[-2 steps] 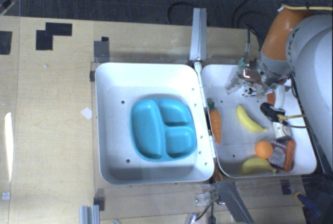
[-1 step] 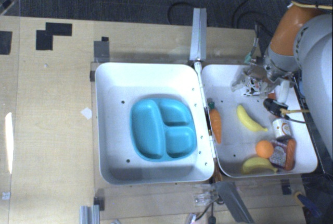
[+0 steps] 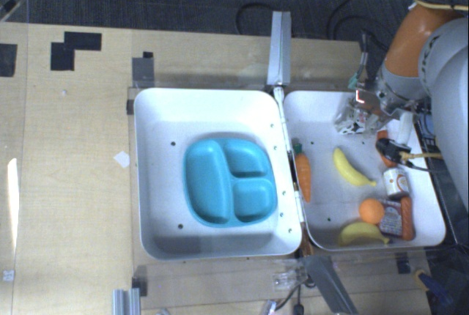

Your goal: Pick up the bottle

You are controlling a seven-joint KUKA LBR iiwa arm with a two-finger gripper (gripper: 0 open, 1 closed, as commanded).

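- Jaws: too small and blurred to tell whether they stand wide or narrow; what, if anything, sits between them cannot be told either.
- Gripper (image 3: 354, 123): low over the far right part of the right bin (image 3: 316, 112), near its back wall; the arm (image 3: 432, 50), grey with an orange band, comes in from the right edge above that bin's right rim.
- Bottle (image 3: 396, 182): small, with a pale label and a dark top, at the right bin's right wall, about halfway along it; well apart from the gripper, nearer the camera; whether it stands or lies cannot be told.
- Packet (image 3: 400, 218): brown-red, just below the bottle and seemingly touching it, also against the right wall.
- Orange (image 3: 371, 211): just left of the packet, close below and left of the bottle.
- Banana (image 3: 350, 167): in the middle of the right bin, lying at a slant, between the gripper and the orange, apart from both.
- Second banana (image 3: 359, 234): along the near wall, right under the orange, its right end at the packet.
- Carrot (image 3: 303, 176): lying lengthwise along the right bin's left wall, green end toward the back.
- Left bin (image 3: 150, 160): beside the right one, their rims meeting; it bears a blue tray (image 3: 229, 182) with three compartments, roughly in its middle.
- Bench (image 3: 66, 182): pale wood, with black patches at the far left.
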